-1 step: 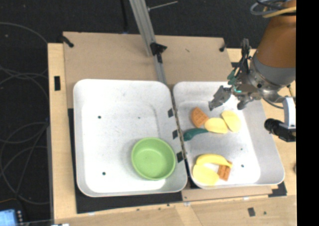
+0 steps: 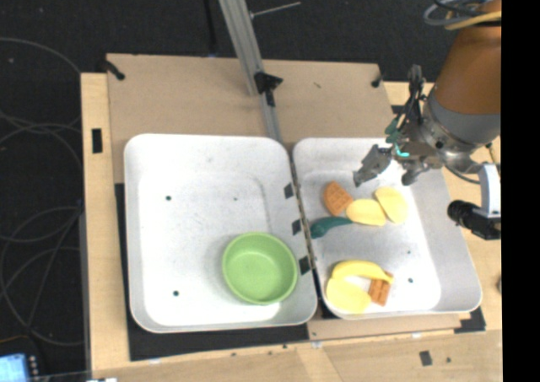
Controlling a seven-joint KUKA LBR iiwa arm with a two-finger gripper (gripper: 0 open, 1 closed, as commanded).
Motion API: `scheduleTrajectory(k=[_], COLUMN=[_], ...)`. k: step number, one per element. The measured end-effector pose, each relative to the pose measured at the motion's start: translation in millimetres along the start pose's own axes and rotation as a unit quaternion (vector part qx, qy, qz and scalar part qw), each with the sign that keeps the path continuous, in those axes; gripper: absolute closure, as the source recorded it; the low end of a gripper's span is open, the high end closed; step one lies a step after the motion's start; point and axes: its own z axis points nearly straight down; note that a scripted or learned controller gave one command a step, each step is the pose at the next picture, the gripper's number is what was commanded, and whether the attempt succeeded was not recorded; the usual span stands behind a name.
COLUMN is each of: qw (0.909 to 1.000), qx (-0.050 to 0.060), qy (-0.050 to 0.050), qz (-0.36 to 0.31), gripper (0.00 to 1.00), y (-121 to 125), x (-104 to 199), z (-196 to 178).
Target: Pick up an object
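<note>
- We see the graspable things gathered in the right bin [image 2: 439, 283]: an orange waffle-like piece [image 2: 337, 198] near the bin's left wall, and just beside it to the right two pale yellow pieces [image 2: 379, 209] lying touching each other.
- A teal utensil [image 2: 328, 225] lies just below the orange piece, its handle reaching toward the divide between the bins.
- Nearer the front edge we see a yellow banana [image 2: 359, 270] curving over a pale yellow round piece [image 2: 346, 295], with a small orange block [image 2: 380, 291] touching their right side.
- The tool [image 2: 392, 169] hangs above the upper part of the right bin, just above and to the right of the pale yellow pieces; its two dark fingers are spread apart and we see nothing between them.
- The arm [image 2: 464, 77] comes in from the right, its orange band sitting above the grey wrist.
- In the left bin [image 2: 194, 178] a green bowl [image 2: 259, 266] stands upright near the front right corner, well apart from the tool.
- Both bins rest side by side on the bench [image 2: 186, 89], and a grey metal pole [image 2: 240, 26] slants down from the top toward the gap between them.
</note>
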Motion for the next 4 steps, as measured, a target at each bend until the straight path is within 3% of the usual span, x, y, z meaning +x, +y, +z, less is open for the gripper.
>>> scheduleTrajectory(k=[3,4], qw=[1.0000,1.0000], qx=[0.003,-0.001], qy=[-0.001,0.000], qz=[0.002,0.004], gripper=[0.00,1.00], y=[-21.3,-18.6], x=[-2.8,-2.8], z=[152.6,139.6])
